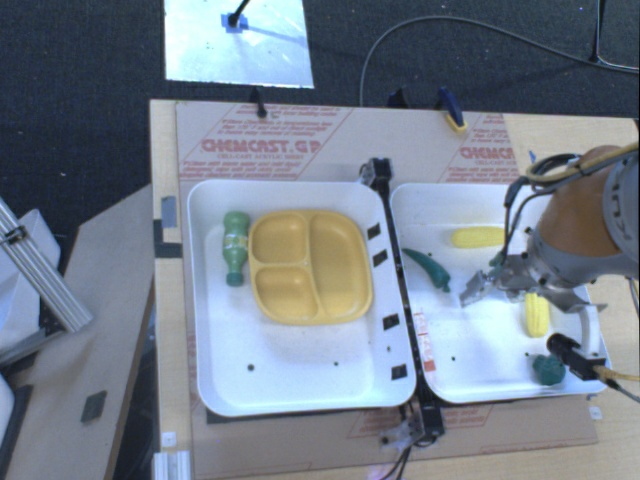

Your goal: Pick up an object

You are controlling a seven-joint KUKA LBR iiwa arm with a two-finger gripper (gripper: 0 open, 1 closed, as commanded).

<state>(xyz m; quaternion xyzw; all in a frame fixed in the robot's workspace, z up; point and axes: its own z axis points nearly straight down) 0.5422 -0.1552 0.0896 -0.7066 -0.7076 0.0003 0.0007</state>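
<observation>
Gripper (478, 286) low in right bin (440, 373); jaw state cannot tell, nothing visibly held. Green pepper (428, 267) just left of it, near divider. Yellow corn cob (537, 314) just right of it, beside wrist. Yellow banana-like piece (478, 236) toward far wall. Dark green item (548, 370) at near right corner. Left bin (215, 368) holds yellow divided plate (308, 266), green bottle (235, 248) touching plate's left edge.

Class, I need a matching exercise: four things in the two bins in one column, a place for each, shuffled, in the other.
Things:
1. bottle
2. tray
3. pepper
4. teal lump

Places:
A. right bin, near its front right corner
B. left bin, along the tray's left side
C. right bin, close to the divider
D. left bin, middle

Pairs: 1-B, 2-D, 3-C, 4-A
</observation>
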